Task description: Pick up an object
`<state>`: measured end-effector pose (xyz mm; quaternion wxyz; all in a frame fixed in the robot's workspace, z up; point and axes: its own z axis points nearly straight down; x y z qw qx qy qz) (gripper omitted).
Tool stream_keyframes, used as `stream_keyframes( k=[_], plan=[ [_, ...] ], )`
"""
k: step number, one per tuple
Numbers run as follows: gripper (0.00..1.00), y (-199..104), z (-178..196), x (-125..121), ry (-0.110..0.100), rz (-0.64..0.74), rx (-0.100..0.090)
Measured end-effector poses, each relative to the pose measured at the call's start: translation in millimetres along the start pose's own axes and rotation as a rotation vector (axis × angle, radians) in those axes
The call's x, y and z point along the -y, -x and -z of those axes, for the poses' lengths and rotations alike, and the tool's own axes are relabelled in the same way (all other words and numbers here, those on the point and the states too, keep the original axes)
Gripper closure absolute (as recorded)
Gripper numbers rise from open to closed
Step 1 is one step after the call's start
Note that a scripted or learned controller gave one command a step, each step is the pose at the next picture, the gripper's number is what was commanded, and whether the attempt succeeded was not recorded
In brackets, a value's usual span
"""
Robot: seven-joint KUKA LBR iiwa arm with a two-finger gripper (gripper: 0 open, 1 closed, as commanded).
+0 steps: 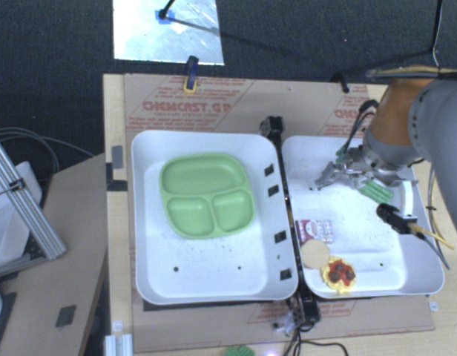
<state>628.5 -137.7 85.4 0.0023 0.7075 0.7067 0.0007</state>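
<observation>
My gripper (326, 178) sits in the right bin (421, 273), upper part (grip state: can't tell). Green thing (377, 192) is closest; I'd center over it w/ care before descending.

The arm (429, 110) is cut off by the right edge of the view, so its base is not seen. The green object (377, 192) in the right bin (362, 280) is partly covered by the gripper (329, 176), and its whole shape cannot be told. The print on the small packet (315, 231) is too small to be read. The red and yellow item (339, 274) is too small to be identified. At the bottom edge, a green thing (239, 351) is cut off. The metal frame (13, 199) at the left is also cut by the edge.
</observation>
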Motion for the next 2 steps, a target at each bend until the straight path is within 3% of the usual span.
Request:
stream_keyframes(
  k=[1,2],
  plan=[
    [0.0,73.2,12.1,-14.1,0.002,-0.001,0.002],
    [0.0,69.2,21.2,36.8,-0.005,0.0,-0.002]
  ],
)
